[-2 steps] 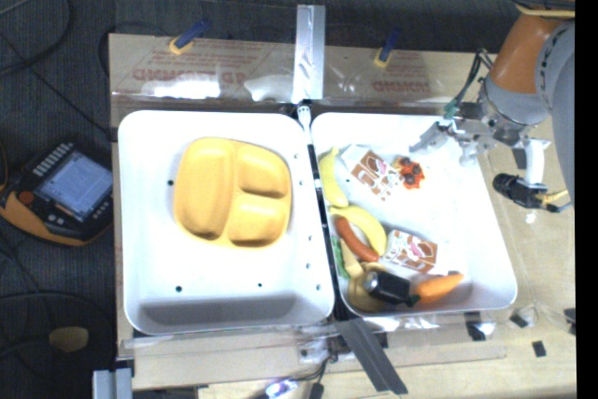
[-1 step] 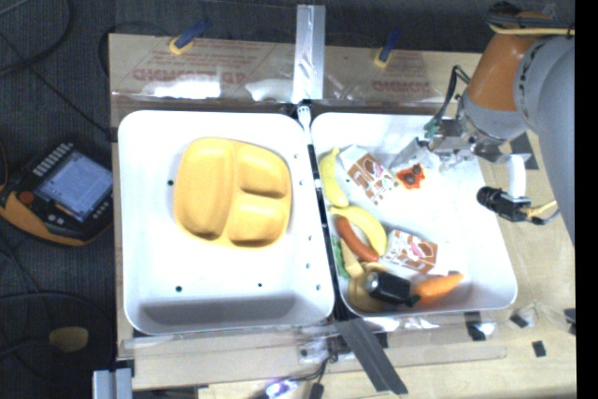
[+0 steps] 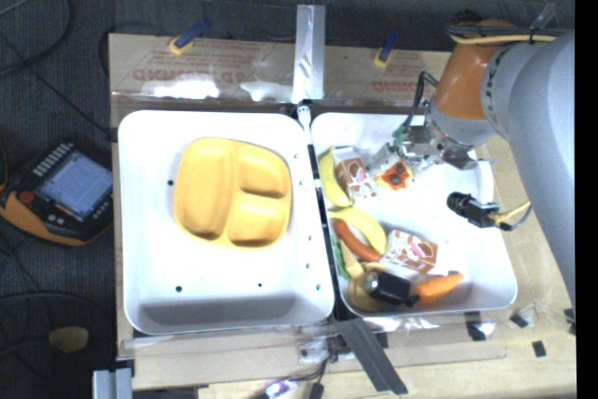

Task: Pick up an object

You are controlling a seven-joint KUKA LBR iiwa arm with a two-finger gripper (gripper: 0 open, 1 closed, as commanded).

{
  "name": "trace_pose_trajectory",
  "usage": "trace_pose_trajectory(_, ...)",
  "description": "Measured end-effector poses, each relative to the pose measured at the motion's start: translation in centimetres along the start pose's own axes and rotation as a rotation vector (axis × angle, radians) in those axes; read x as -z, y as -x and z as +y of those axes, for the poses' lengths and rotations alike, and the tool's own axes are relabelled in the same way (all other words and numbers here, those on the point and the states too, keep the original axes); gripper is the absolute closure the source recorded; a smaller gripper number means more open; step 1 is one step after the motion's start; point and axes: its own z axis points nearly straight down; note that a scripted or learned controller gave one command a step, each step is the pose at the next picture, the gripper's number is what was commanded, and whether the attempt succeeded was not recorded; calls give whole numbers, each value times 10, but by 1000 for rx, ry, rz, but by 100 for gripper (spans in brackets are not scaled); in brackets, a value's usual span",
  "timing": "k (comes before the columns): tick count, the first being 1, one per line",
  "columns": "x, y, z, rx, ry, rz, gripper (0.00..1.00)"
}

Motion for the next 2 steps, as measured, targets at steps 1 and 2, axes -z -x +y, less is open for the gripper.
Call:
trace_pose_trajectory(1,9,-1,0,2,-1,0,100)
trace_pose_trajectory(2,-2,52,28,325,-11,11,100)
